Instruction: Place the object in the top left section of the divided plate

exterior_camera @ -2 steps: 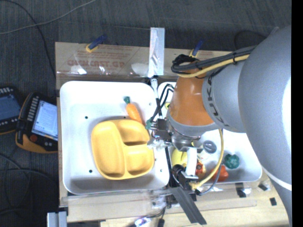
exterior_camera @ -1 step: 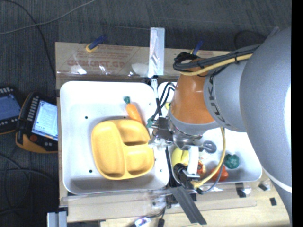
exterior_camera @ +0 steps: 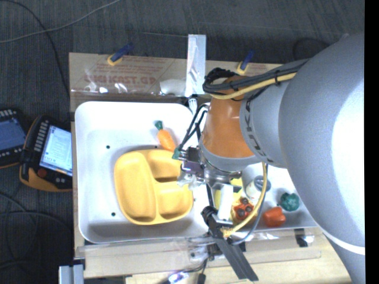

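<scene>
Grey carpet surrounds the surface, where the toy carrot (exterior_camera: 166,138) lies just beside the yellow divided plate (exterior_camera: 137,188); the gripper (exterior_camera: 188,165), grip unreadable, risks nudging the plate instead.

The grey arm (exterior_camera: 320,141) reaches in from the right. Its orange band (exterior_camera: 225,129) sits above the wrist, with the tool (exterior_camera: 188,165) pointing down

A robotics lab is indicated: teach pendant (exterior_camera: 48,154) left on dark carpet, loose cables (exterior_camera: 41,25), clamps (exterior_camera: 120,54) fixed to table edge.
</scene>
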Controlling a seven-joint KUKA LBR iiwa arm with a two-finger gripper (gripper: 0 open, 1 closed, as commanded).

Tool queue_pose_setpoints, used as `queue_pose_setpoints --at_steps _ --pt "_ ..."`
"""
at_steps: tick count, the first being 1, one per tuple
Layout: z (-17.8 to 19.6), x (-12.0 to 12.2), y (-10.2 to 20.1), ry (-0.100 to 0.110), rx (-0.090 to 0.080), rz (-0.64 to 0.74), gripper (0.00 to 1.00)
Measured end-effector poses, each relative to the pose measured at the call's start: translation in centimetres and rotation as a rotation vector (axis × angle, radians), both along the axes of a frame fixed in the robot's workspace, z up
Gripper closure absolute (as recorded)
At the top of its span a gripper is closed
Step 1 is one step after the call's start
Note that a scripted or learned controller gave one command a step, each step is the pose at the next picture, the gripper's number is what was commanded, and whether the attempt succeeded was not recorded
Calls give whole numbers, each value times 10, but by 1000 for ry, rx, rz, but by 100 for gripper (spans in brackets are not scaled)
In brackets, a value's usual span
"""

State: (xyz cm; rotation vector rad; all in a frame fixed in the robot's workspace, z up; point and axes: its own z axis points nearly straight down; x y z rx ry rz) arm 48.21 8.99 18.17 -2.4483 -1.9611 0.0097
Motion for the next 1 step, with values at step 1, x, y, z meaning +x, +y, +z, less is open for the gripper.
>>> queue_pose_setpoints --at_steps 1 --pt "1 1 -19 -3 0 -110 100"
